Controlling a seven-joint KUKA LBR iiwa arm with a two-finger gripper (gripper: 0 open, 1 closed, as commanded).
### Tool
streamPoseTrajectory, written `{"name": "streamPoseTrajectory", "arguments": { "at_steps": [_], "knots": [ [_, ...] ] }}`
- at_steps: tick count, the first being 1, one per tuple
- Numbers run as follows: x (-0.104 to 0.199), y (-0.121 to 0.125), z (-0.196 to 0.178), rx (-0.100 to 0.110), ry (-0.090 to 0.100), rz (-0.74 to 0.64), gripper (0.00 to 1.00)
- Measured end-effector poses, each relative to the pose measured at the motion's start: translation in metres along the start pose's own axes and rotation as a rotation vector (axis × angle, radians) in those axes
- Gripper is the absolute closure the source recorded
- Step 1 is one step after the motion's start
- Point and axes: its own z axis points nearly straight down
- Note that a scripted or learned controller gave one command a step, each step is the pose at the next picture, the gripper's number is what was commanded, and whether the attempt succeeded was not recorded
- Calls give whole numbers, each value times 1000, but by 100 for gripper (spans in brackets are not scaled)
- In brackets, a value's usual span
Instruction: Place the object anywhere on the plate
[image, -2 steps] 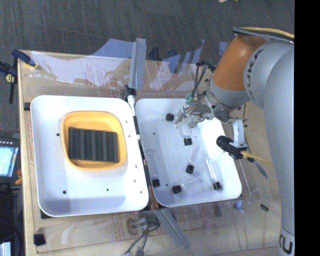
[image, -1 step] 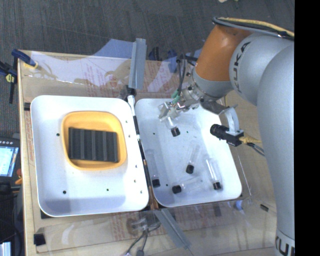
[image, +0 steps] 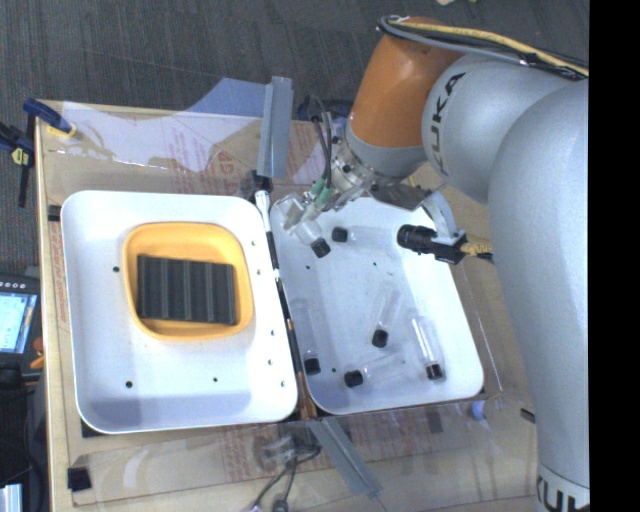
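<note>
A yellow plate (image: 186, 243) with a dark ribbed centre lies in the left bin (image: 100, 380). Several clear tubes with black caps lie scattered in the right bin (image: 455, 300); one tube (image: 428, 350) is at the right, another (image: 383, 318) near the middle, and a third (image: 316, 240) at the far left corner. My gripper (image: 304, 212) hangs low over that far left corner, just above the third tube. I see nothing clearly between its tips.
A grey bar (image: 273, 125) stands behind the bins near the gripper. A black fitting with a yellow cable (image: 432, 241) juts over the right bin's far edge. The large arm covers the right side. Loose clips and a bar (image: 345, 460) lie in front.
</note>
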Motion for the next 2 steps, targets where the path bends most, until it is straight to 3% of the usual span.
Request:
{"name": "streamPoseTrajectory", "arguments": {
  "at_steps": [1, 2],
  "knots": [
    [25, 25, 15, 3, 3, -120, 100],
    [25, 25, 15, 3, 2, -120, 0]
  ]
}}
